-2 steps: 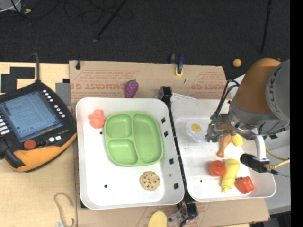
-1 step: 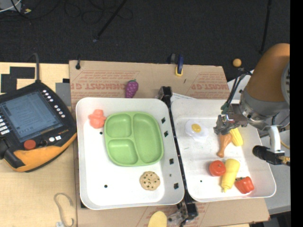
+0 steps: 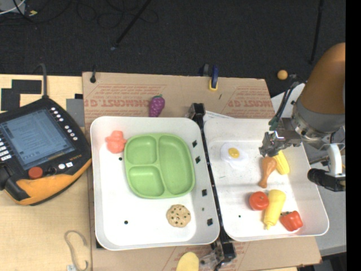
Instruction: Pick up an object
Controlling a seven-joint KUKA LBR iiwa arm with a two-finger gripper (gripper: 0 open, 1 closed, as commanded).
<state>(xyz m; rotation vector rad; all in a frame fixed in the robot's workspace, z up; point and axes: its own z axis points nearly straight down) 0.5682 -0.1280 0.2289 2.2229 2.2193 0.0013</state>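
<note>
Arm (image 3: 324,89) reaches in over the right bin (image 3: 316,230), wrist low above that bin's far right part. Left bin (image 3: 101,219) carries the green divided plate (image 3: 159,165) at its centre, a pink toy (image 3: 115,141) in its far left corner, and a cookie (image 3: 179,215) by its near edge. Right bin holds the likely targets: fried egg (image 3: 232,152) toward its far left, drumstick (image 3: 267,171) mid-bin, tomato (image 3: 259,200), yellow squash (image 3: 273,206) and red pepper (image 3: 291,221) bunched toward its near right corner. Gripper (image 3: 273,145) sits directly over the drumstick's top end and a small yellow piece (image 3: 281,164) beside it; judged a descent for a grasp there. Cannot tell how the tool is set, since the wrist hides it. Nothing seen lifted
</note>
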